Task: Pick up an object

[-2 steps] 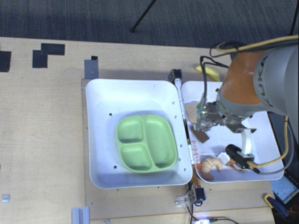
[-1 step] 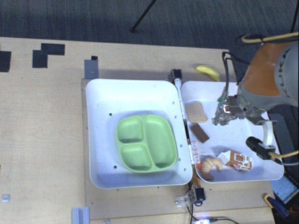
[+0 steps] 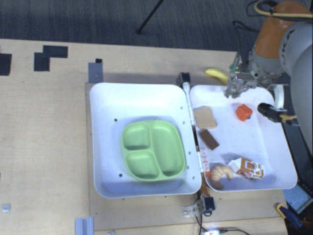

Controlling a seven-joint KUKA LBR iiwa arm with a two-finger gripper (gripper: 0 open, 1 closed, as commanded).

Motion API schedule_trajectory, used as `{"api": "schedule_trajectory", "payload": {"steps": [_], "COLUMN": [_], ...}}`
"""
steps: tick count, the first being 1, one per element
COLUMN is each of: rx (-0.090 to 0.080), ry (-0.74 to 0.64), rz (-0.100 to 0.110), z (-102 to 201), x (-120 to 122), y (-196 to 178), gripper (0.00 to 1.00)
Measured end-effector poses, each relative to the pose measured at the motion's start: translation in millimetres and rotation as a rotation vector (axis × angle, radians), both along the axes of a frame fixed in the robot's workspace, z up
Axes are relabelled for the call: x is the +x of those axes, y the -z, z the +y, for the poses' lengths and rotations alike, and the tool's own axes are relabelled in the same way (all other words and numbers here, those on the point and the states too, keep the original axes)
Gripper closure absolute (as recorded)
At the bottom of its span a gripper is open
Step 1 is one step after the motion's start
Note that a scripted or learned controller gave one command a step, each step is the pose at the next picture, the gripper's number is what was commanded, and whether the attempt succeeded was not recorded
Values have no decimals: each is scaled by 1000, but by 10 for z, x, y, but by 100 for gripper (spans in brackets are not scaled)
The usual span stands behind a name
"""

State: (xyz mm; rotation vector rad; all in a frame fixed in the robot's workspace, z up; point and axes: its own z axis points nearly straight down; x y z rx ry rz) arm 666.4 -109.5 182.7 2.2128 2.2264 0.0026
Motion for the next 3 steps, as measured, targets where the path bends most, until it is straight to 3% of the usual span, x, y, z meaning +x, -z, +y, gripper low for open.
{"api": "schedule_trajectory", "payload": {"steps": [1, 2, 3], "rx": [0, 0, 1], "ry": [0, 3, 1], "rz": [0, 4, -1], "z": [2, -254, -243], "x": [1, -1115, -1096], "y": [-1, 920, 809], "gripper": [0, 0, 100]}}
